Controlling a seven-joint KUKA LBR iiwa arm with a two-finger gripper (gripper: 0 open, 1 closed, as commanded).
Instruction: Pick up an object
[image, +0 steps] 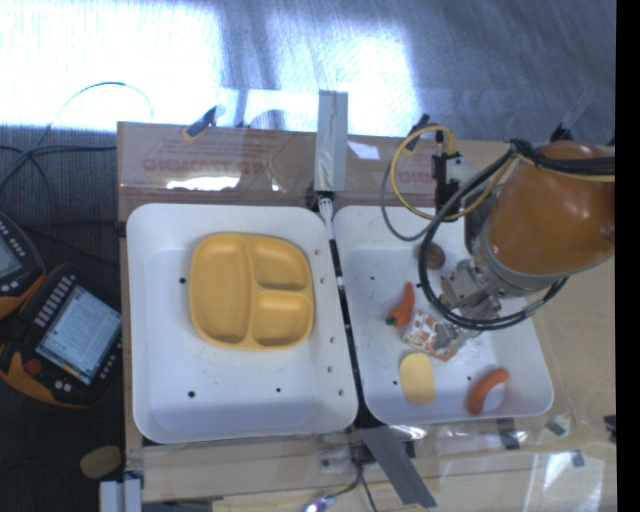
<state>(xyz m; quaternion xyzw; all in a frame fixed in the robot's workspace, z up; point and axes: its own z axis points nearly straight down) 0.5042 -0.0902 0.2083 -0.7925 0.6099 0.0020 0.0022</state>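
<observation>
The gripper (468, 290) hung low inside the right bin (520, 395), over its upper middle, and from where I stood I could not tell how it was set, since the orange band (550, 215) and the wrist cables covered it from above. Just below and to the left of it lay a small patterned packet (432, 335), flat on the bin floor, its long axis slanting from upper left to lower right, one end partly under the cable loop. Left of the packet sat a small orange carrot-like piece (402, 303), its long axis running nearly up and down the bin with a slight lean, the thin end pointing toward the far rim; it lay near the bin's left wall with only a narrow strip of floor between. Below the packet a pale yellow oval piece (417, 378) rested with its long axis up and down, close to the near rim. To the right of that, an orange and white piece (488, 390) lay tilted near the bin's near right corner, hard by the wall. Open floor showed along the left side above the carrot-like piece. The left bin (160, 400) held a yellow divided tray (252, 290) near its centre, with bare white floor all round it. A handheld control pendant (70, 330) lay beyond that bin's left wall.
</observation>
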